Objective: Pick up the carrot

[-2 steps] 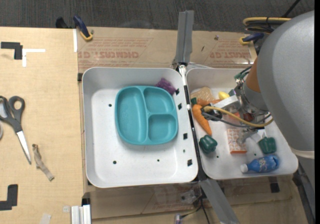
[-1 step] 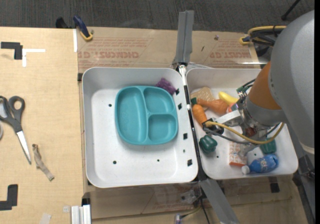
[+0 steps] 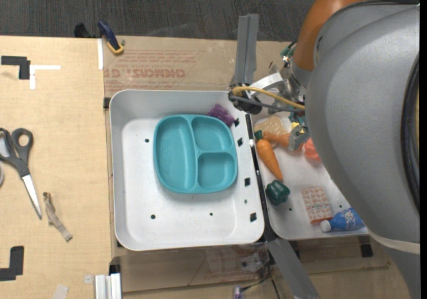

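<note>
Cardboard (image 3: 160, 67) behind bins bears mirrored, unreadable red print.

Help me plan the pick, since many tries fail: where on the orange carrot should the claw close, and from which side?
Grip the orange tapered carrot around its thicker upper half, probably from straight above. It lies flat in the right white bin, slanting with its point toward the dark green rounded piece, close to the bin's left wall. So set the fingers across its width, not along it.
</note>
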{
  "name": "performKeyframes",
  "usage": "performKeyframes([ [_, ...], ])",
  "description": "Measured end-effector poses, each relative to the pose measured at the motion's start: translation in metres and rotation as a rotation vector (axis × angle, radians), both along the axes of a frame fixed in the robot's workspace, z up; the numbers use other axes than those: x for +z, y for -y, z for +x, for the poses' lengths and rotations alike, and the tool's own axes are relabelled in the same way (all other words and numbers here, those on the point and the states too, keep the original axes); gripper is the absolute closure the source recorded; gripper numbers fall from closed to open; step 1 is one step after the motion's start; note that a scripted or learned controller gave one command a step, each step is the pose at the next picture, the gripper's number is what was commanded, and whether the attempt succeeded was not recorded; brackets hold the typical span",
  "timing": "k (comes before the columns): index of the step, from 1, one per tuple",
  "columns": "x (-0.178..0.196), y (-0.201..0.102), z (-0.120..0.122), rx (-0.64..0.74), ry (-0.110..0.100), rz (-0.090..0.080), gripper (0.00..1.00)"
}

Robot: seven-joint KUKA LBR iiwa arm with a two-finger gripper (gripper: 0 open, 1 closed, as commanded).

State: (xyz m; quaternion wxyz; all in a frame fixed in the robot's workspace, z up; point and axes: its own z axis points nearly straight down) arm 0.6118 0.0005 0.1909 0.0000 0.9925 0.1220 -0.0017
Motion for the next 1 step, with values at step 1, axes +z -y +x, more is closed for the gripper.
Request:
performKeyframes([
  [1,-0.0008,0.0629,-0.0380,0.090,-0.003,0.000,0.00],
])
